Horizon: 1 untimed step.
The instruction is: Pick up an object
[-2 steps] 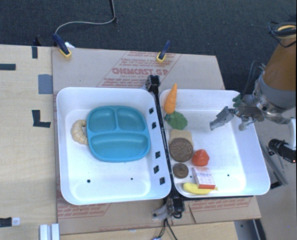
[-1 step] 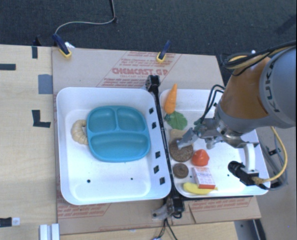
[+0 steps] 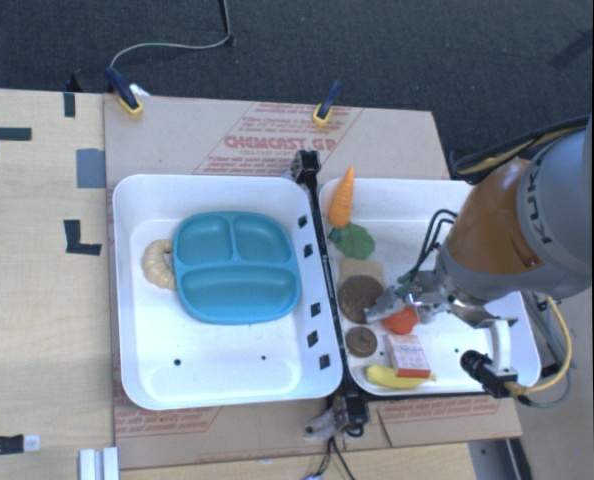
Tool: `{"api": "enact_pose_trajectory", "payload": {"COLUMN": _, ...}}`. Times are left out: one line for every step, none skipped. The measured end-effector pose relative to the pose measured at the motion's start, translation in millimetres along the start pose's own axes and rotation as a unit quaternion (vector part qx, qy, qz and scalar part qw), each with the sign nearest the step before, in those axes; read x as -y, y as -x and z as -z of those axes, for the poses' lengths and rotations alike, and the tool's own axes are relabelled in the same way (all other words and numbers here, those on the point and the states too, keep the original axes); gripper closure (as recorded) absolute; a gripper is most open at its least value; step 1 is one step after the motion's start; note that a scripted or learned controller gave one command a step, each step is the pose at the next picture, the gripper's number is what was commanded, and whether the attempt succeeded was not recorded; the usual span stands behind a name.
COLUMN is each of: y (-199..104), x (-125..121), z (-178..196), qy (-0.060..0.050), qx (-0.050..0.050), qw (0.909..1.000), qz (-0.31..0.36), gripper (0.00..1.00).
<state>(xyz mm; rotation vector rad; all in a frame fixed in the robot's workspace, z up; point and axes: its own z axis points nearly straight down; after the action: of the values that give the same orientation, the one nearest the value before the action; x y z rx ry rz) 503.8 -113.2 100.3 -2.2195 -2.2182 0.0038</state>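
My gripper [image 3: 401, 308] hangs low over the middle of the right bin [image 3: 417, 196], right above a small red-orange object [image 3: 402, 321] that sits just under its tips. Close around it lie a large brown disc [image 3: 359, 295], a smaller brown disc [image 3: 361, 342], a red and white box [image 3: 409, 356] and a yellow banana-shaped piece [image 3: 385, 376]. A toy carrot [image 3: 342, 196] and a green leaf piece [image 3: 351, 239] rest at the bin's far left. The view does not show anything held.
The left bin [image 3: 142, 368] holds a blue divided plate [image 3: 237, 266] with a beige curved piece [image 3: 158, 263] beside its left edge. A black divider [image 3: 317, 268] runs between the bins. My grey and orange arm covers the right bin's right side.
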Motion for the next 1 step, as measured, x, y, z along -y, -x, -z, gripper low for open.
{"api": "enact_pose_trajectory", "payload": {"y": -9.7, "x": 17.8, "z": -13.6, "qy": 0.006, "qx": 0.002, "qw": 1.0, "qz": 0.0, "gripper": 0.0}}
